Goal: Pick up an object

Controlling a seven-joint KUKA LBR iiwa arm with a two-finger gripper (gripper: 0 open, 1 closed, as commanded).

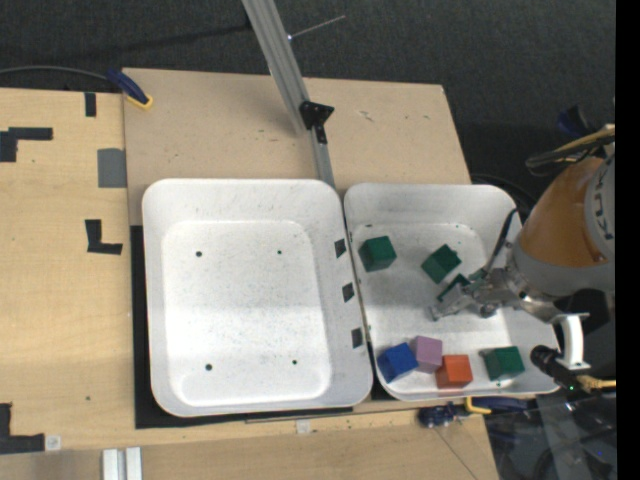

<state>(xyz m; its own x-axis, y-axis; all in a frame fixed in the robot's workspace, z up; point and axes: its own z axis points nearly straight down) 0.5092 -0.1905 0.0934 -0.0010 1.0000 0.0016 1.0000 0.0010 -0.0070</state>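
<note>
The wooden bench (250,138) carries 2 shallow white plastic bins side by side: the left bin (160,268) and the right bin (400,200), whose rims touch along the middle. The right bin holds 6 small blocks in all. 3 of them are green: 1 green cube (377,253) near the bin's upper left, 1 green block (440,263) tilted just right of it, and 1 green block (503,362) at the lower right. The other 3 sit together along the bin's near edge: 1 blue cube (397,360), 1 pale purple cube (428,350) just beside it, and 1 orange-red cube (455,370) touching the purple one at its lower right. The grey arm with its orange band (565,223) reaches in from the right, and its 1 two-finger gripper (452,298) sits low over the middle of the right bin, just below the tilted green block and above the row of 3 cubes. The dark fingers appear slightly apart, but it is too blurred to tell how far open they are, and no block can be seen between them. 1 slanted metal bar (275,43) crosses the bench from the top toward the seam between the 2 bins.
</note>
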